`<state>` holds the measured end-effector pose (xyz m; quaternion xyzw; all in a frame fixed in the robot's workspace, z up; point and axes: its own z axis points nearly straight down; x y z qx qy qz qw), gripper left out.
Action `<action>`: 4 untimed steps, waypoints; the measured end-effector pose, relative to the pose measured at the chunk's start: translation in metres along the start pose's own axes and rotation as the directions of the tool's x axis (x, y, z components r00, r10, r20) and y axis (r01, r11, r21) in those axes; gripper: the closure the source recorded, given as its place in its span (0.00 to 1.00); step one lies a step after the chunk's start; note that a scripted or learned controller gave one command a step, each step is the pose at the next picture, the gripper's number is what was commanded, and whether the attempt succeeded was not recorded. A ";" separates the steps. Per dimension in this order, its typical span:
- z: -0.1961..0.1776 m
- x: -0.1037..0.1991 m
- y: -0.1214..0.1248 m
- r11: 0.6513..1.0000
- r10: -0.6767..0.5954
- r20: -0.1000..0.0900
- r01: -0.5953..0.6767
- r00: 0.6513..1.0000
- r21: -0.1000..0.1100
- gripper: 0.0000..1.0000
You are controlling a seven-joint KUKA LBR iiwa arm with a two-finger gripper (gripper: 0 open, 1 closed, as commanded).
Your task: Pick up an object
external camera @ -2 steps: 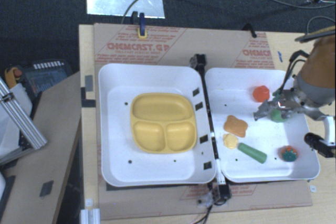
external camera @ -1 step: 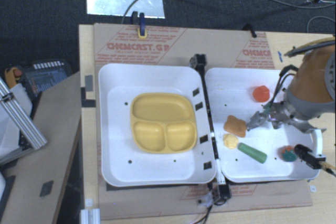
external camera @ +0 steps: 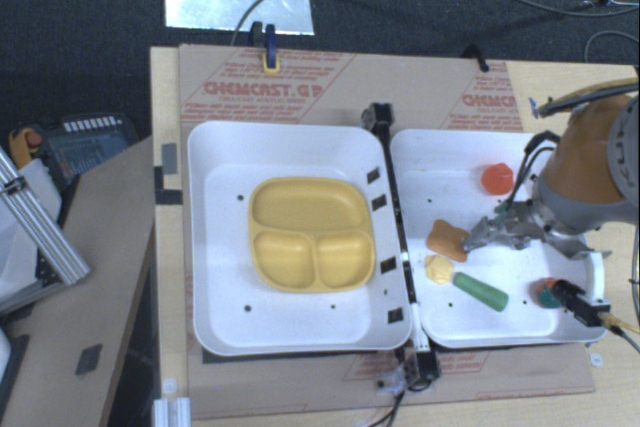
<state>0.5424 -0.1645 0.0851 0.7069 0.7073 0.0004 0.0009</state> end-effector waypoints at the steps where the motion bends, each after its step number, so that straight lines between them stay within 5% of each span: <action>1: -0.012 0.000 0.001 1.000 -0.001 0.001 0.001 1.000 -0.003 1.00; 3: -0.105 -0.001 -0.002 1.000 -0.002 0.002 0.002 1.000 -0.005 1.00; 4: -0.122 -0.002 0.000 1.000 -0.004 0.001 0.004 1.000 -0.003 1.00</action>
